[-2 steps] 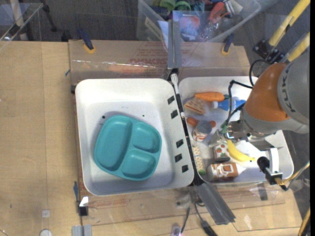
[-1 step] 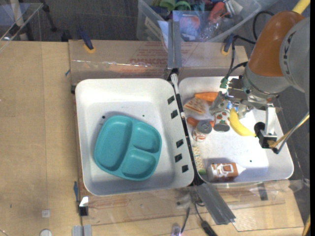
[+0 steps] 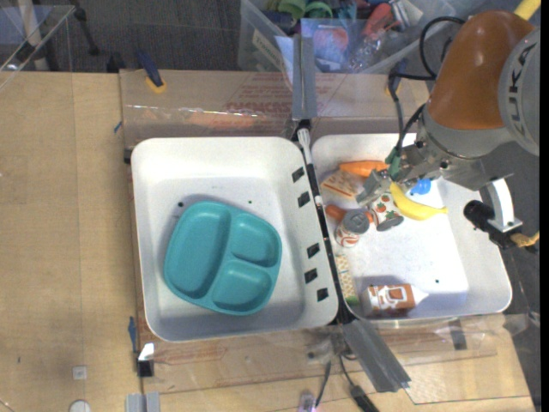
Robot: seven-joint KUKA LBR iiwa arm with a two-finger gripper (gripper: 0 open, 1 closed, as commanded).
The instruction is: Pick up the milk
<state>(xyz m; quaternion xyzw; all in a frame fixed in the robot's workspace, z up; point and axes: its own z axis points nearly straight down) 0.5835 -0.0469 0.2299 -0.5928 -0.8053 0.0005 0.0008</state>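
A small brown and white carton, which I take for the milk, lies on its side near the front wall of the right bin. My gripper hangs low over the back-middle of that bin, above a cluster of small items and well behind the carton. A blue and white piece peeks out beside the wrist; what it is stays unclear.
Under and around the gripper lie a yellow banana, an orange carrot, an orange and white packet and a small round can. The left bin holds a teal divided plate. A clear tub of toys stands behind.
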